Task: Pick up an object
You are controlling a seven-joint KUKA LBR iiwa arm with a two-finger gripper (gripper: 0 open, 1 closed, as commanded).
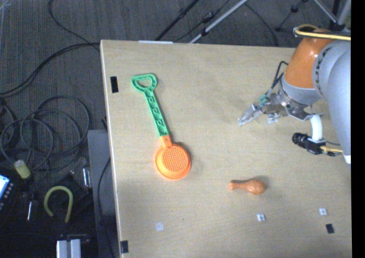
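No lettering to read anywhere: the small black and white tags (114, 84) on the bench (228, 80) are too tiny to make out.

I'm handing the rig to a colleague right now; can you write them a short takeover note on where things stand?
Tool: above the bench's right part, nothing visibly between its fingers; whether open or shut is unclear.
Things: the strainer with green handle and orange mesh head lies on the bench's left part; the small orange drumstick-shaped toy lies lower, below the tool, apart from it.
Done: nothing picked up.
Left: choose one, probably the toy as nearer, grasp, lift.
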